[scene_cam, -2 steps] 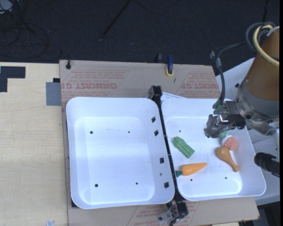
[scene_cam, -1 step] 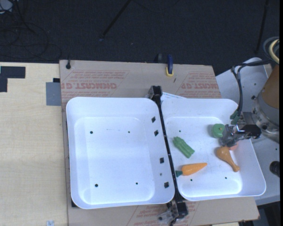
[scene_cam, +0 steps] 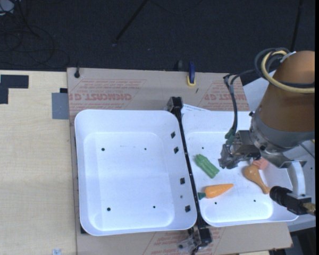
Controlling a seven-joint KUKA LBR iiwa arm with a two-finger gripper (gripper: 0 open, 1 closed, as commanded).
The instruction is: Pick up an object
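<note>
The gripper (scene_cam: 233, 155), a dark grey metal assembly hanging under the arm's (scene_cam: 287, 97) broad orange band, sits low over the right bin (scene_cam: 239, 218), in its middle-right area; from this slanted view it is too dark and cluttered to tell whether it is spread or pressed together, and nothing can be seen between its tips. Just left of it, near but apart, lies a green ridged piece (scene_cam: 207, 164), short and blocky, its long axis running diagonally from far-left to near-right. Nearer the camera and slightly left of the gripper lies a toy carrot (scene_cam: 218, 190), smooth orange plastic with a small green stub at its left end; its long axis runs almost left to right, the tapered tip pointing right and slightly toward the far side. To the right of the gripper, partly under the arm's wrist, lies a tan, pear-shaped piece with a thin neck (scene_cam: 255, 176), its neck pointing toward the near-right, with a pinkish bit at its far edge. A black cable runs down the arm to the wrist. The left bin (scene_cam: 90, 217) is smooth white plastic with rounded corners and small dark holes in its floor, clipped to the right bin along a black seam, both resting on a brown cardboard sheet (scene_cam: 122, 92).
</note>
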